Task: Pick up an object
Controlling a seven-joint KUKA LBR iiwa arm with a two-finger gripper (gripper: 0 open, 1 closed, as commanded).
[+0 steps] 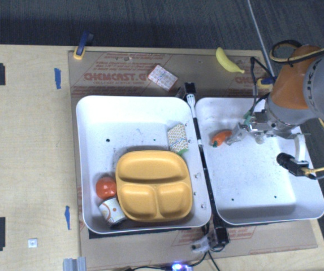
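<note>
Camera view looks down at a slant on a pale wooden bench (26, 168) marked with black tape corners and blue tape strips, dark carpet beyond it. A brown cardboard sheet (122, 75) with red print lies under two shallow white plastic bins. The left bin (88, 151) holds a smooth yellow three-compartment tray (153, 184), a round red ball (106, 187) and a white cup with orange marking (112, 210) tucked against the tray's left edge, and a small patterned packet (177, 138) near the top right corner. A yellow banana shape (228, 61) and a patterned square card (162, 77) lie on the cardboard behind the bins.

My grey arm with its orange band (292, 83) comes in from the right over the right bin (263, 199). My claw (242, 133) is low near that bin's upper left, just beside a small orange-and-green carrot-like object (220, 138) lying on the bin floor. The fingertips are small and blurred against the white; I cannot tell whether they are parted or closed, or touching the carrot.
</note>
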